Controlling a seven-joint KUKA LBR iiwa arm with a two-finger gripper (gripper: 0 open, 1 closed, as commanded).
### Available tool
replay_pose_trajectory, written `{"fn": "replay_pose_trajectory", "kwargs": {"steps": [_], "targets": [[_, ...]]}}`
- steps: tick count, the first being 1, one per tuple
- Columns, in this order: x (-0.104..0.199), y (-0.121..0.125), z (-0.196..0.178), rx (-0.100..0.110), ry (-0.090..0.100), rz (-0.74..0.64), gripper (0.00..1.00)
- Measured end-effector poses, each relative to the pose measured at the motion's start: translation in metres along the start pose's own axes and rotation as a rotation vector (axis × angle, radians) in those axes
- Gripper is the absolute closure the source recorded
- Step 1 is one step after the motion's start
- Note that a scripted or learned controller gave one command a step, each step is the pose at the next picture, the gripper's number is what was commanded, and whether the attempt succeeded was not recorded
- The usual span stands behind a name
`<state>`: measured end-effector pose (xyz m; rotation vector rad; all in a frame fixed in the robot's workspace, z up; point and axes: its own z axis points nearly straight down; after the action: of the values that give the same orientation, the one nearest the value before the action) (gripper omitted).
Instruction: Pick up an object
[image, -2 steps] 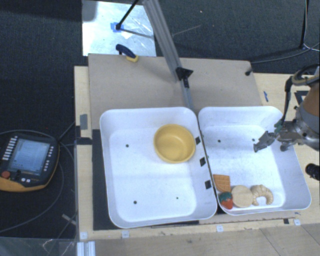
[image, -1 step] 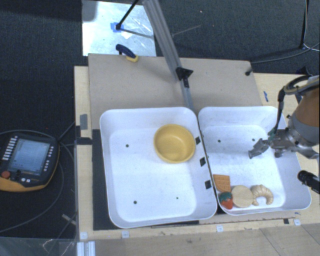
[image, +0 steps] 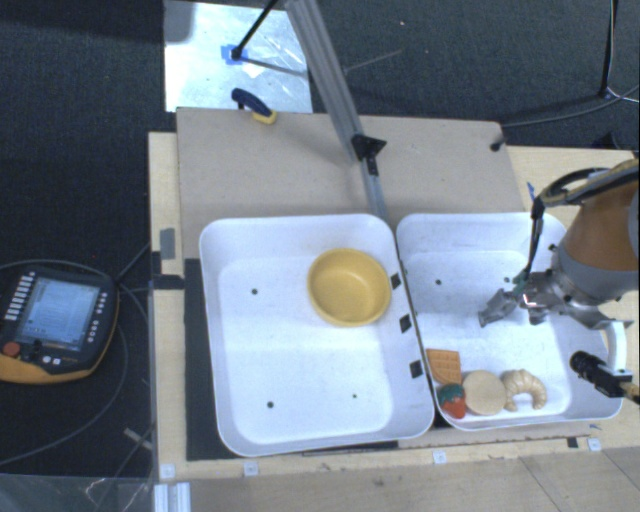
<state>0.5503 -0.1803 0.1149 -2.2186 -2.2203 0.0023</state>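
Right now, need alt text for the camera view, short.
The arm's gripper hovers over the middle of the right bin, above a cracker, tomato, round biscuit and croissant along its near edge. The left bin holds a yellow bowl.

this is a robotics lab or test cell. a bench (image: 300, 160) topped with plain board carries two shallow white bins (image: 240, 420) set side by side, and an industrial arm (image: 600, 235) with an orange band reaches in. a teach pendant (image: 55, 322) with a lit screen lies on dark carpet (image: 80, 130), cabled to the rig. a metal pole (image: 335, 85) slants overhead.
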Motion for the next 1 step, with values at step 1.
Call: {"fn": "replay_pose_trajectory", "kwargs": {"steps": [1], "targets": [[0.0002,-0.0001,0.0255,-0.002,-0.001,0.000,0.00]]}}
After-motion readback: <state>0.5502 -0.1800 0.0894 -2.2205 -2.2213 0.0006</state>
